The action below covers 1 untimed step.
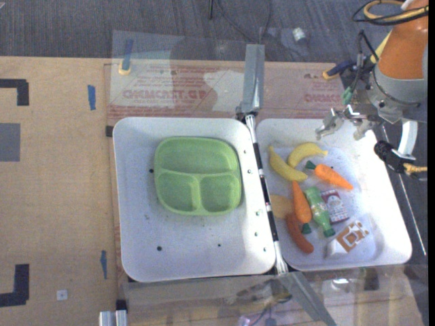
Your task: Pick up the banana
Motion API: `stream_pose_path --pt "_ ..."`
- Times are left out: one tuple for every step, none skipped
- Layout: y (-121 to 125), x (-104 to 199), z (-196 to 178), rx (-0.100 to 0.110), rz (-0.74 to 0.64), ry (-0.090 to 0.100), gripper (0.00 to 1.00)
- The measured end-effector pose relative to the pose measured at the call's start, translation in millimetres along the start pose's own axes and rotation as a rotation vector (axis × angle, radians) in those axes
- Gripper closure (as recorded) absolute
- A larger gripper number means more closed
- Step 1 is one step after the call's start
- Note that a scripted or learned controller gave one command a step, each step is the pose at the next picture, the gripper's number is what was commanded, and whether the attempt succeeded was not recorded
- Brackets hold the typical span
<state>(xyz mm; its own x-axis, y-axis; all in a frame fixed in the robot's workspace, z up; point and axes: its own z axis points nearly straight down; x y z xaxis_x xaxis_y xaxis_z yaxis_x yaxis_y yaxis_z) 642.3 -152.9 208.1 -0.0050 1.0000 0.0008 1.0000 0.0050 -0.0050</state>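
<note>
Gripper [343,117] position: above the far right part of the right bin [394,209], below the orange band [402,53] of the arm. Its metal fingers [331,122] spread apart toward the bin floor, with nothing between them. Two bananas lie in the right bin, near the gripper but apart from it: a curved banana [306,153] closest to the fingers, and a longer banana [284,167] just beside it on the left, near the divider between the bins. Right of the curved banana lies a carrot [333,176] with its green top pointing toward the banana. A second carrot [301,202] sits lower, beside a green bottle [319,210]. A small dark red packet [335,204] rests just right of the bottle; its print is too small to read. Nearer the front lie a red sausage-shaped item [299,234] and a white and orange carton [351,237] with unreadable markings. The left bin [136,243] holds a green compartment plate [198,176] with three sections. Behind the bins, a cardboard sheet [170,94] under clear film carries red lettering, too faint to read reliably.
</note>
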Motion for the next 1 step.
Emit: stream_pose_path --pt "23.1 50.2 111.4 -0.004 -0.111 -0.002 0.0"
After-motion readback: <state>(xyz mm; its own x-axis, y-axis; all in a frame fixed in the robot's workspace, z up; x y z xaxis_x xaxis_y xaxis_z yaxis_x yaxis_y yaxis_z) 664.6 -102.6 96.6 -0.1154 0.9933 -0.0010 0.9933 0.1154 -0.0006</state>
